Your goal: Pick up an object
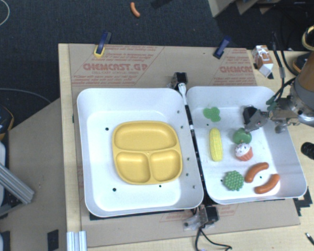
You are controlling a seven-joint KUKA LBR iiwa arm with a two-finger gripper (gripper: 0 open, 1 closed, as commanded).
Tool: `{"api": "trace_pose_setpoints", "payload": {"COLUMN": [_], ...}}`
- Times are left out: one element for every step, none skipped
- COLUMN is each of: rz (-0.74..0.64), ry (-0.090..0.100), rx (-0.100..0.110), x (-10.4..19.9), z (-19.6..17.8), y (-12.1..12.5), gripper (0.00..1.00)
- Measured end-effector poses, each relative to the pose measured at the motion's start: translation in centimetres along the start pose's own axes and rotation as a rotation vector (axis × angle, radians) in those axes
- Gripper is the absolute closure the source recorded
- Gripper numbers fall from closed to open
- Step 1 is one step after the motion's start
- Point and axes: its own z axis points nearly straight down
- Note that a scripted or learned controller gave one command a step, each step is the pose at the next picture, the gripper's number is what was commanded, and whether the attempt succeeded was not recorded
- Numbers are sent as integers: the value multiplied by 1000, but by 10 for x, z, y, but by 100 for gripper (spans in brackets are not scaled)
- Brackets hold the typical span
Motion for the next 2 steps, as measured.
{"api": "trace_pose_setpoints", "payload": {"rz": [-3, -3], "ry": [-3, -1], "rx": [-13, -8], "x": [0, 0], "z": [-7, 49], "y": [3, 13], "gripper": [0, 0]}}
